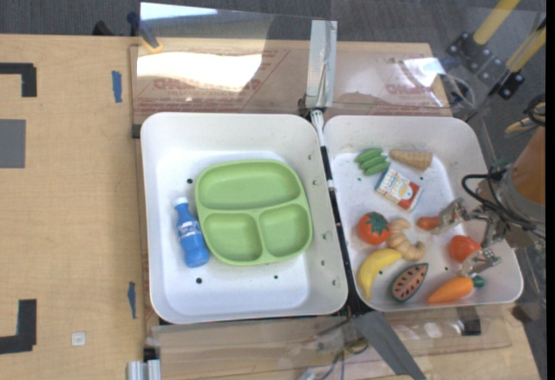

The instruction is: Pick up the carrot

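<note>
Camera view: carrot [452,289] lies in the right bin [499,163], near its front right corner. Claw [471,235] hangs just above it, open, holding nothing. Carrot looks light, stiff and smooth; judged best gripped across its thick middle.

2 bins side by side, plate on the left, toy food on the right

The left bin [165,144] holds a 3-compartment plate [252,212] with a bottle [190,235] just to its left. In the right bin [499,287], the carrot [454,289] lies at the near right, a watermelon slice [408,281] and a banana [376,269] to its left, a tomato [374,228] behind the banana, a small carton [398,189] further back, and pea pods [372,161] at the far left.
</note>
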### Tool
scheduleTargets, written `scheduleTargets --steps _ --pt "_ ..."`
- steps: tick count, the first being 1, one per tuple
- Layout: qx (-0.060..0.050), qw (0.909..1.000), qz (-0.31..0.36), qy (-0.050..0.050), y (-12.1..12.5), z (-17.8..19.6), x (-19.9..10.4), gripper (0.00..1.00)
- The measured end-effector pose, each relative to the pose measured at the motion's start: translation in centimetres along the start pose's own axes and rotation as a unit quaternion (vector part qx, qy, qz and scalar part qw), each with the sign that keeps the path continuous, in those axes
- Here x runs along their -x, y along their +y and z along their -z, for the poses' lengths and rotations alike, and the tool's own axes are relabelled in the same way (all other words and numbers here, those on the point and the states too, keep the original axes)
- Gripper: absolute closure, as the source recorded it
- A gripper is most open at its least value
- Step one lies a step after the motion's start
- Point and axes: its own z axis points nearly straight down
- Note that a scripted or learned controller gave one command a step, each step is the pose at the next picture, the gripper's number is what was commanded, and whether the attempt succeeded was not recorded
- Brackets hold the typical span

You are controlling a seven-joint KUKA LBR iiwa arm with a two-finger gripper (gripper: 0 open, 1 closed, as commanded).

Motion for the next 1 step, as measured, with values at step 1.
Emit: scheduleTargets --steps 1 --pt "0.007 0.9953 -0.096 0.016 5.42 2.26 2.68 0.0"
